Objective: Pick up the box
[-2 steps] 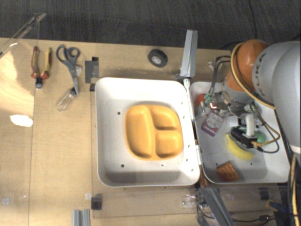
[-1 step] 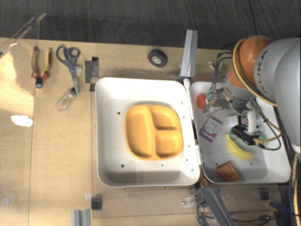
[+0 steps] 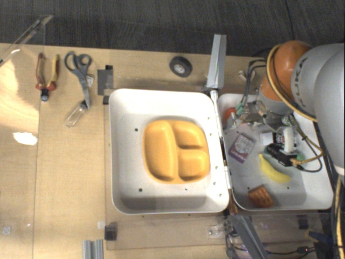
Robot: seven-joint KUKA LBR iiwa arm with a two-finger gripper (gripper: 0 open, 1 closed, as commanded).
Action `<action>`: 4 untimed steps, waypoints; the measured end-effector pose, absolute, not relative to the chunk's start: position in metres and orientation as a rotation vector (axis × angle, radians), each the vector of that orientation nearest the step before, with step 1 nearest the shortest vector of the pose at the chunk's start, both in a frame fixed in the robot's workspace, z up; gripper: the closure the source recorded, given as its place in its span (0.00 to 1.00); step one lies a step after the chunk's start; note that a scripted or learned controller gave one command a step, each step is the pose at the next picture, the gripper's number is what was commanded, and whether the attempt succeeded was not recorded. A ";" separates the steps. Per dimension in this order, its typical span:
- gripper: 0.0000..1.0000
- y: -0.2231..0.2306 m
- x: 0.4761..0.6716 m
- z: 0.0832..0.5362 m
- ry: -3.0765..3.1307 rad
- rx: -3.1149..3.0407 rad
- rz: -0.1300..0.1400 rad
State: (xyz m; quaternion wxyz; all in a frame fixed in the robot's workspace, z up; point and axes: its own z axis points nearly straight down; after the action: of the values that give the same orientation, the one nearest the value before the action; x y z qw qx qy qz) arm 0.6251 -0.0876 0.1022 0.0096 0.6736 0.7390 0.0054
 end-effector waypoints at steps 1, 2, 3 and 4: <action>0.00 -0.089 0.572 0.090 2.434 1.961 0.010; 1.00 -0.088 0.576 0.103 2.431 1.951 0.020; 1.00 -0.042 0.544 0.223 2.635 1.695 0.009; 0.00 -0.042 0.544 0.222 2.635 1.696 0.008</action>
State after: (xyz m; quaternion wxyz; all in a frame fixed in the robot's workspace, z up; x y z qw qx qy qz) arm 0.5435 -0.0420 0.2224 0.0038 0.5412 0.8409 0.0027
